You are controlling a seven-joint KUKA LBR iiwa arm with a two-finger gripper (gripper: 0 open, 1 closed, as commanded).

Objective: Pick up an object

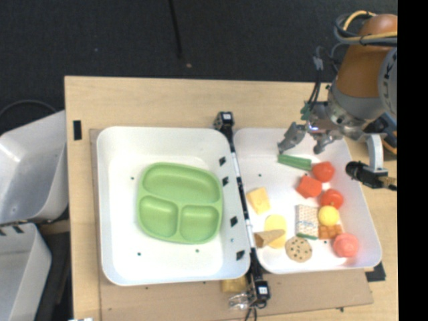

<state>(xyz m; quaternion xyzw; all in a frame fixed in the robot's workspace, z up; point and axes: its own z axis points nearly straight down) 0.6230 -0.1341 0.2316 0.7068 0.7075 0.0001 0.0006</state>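
**Caller:** You've got the gripper (pixel 309 134) low over the far end of the right bin (pixel 267 149), fingers spread wide with nothing between them. Just beneath and a touch nearer sits the green stick (pixel 295 160), lying flat. That looks like your likeliest pick.

**Spotter:** What should you worry about?

**Caller:** The stick is thin and flat on the floor of the bin. If you come down slightly off, the fingers may straddle air or skid it toward the orange block (pixel 309 186). The red ball (pixel 324 172) sits just beside the stick's end, so one finger could clip it and send it rolling.

**Spotter:** And the crowd behind?

**Caller:** Tight. Go for anything in that cluster and you risk grabbing two, or nudging neighbours.

**Spotter:** Give me the count.

**Caller:** Two bins. In the left bin (pixel 114 246), one green divided plate (pixel 180 202). In the right: one green stick, one orange block, two red balls, the second here (pixel 332 198), one yellow ball (pixel 328 215), one pink ball (pixel 346 245), one patterned box (pixel 307 221), one cookie (pixel 298 249), one yellow cheese block (pixel 258 199), one yellow round piece (pixel 275 223), one tan wedge (pixel 269 238). There's something small and orange under the yellow ball; you can't tell what.
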